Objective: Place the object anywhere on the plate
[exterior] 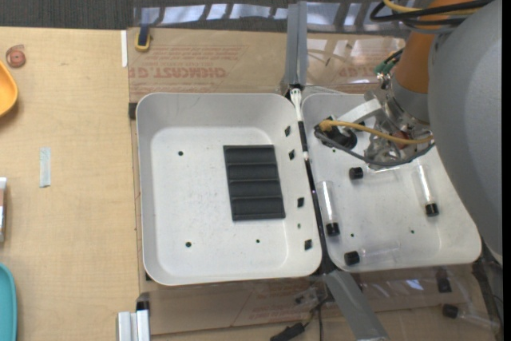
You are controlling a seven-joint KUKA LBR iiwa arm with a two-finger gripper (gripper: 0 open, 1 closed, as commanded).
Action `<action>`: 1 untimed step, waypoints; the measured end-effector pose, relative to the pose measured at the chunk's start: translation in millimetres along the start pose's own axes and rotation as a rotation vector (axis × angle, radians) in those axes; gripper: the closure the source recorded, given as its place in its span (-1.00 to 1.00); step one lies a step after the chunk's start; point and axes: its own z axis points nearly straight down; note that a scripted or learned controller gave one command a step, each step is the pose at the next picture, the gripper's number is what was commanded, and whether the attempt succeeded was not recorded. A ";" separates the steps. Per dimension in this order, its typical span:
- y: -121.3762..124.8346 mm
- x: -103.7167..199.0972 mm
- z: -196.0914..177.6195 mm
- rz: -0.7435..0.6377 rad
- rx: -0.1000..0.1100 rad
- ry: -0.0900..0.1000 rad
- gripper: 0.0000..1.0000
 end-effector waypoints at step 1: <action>-52.0 24.9 26.8 0.031 0.001 0.001 1.00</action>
